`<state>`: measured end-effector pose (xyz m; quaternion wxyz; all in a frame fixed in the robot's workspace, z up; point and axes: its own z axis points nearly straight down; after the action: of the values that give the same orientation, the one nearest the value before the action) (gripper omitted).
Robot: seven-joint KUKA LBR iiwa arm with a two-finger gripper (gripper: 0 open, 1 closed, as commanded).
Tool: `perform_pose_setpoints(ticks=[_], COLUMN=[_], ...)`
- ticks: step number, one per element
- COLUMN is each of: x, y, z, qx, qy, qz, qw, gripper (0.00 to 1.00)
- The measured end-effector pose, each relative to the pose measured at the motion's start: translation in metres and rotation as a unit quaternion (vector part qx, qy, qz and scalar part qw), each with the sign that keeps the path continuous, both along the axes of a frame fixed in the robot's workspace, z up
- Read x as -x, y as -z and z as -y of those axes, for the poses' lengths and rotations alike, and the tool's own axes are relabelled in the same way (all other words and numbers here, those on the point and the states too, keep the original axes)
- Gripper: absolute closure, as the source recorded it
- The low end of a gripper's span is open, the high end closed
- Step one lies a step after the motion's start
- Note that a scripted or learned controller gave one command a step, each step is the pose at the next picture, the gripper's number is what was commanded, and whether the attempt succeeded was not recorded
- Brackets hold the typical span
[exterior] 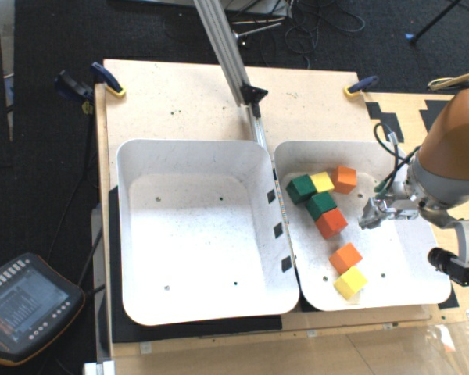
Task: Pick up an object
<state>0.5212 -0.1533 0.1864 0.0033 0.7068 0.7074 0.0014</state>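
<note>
At the right of the frame I see the gripper [373,216] low over the right bin [422,287], with the grey arm [445,155] and its orange band above it. From this slant I cannot tell how its tip stands, and I see no block in its hold. Just left of the tip lies a red-orange block [332,223], touching a green block [322,203]. Above them sit another green block [300,187], a yellow block [322,181] and an orange block [345,179], bunched close. Lower in the bin an orange cube [345,256] rests against a yellow cube [350,283]. Toward the left of the frame sits the left bin [141,287]
</note>
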Motion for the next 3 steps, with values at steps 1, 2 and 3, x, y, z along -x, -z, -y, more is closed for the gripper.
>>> perform_pose_setpoints(ticks=[1, 2, 3], x=[-0.002, -0.012, -0.02], y=[-0.051, -0.045, -0.04], z=[0.0, -0.045, -0.108], qx=[-0.0002, -0.0018, -0.0024], qy=[-0.001, -0.003, -0.004], qz=[0.0, -0.003, -0.003], qw=[1.0, 1.0, 1.0], gripper=[1.0, 1.0, 1.0])
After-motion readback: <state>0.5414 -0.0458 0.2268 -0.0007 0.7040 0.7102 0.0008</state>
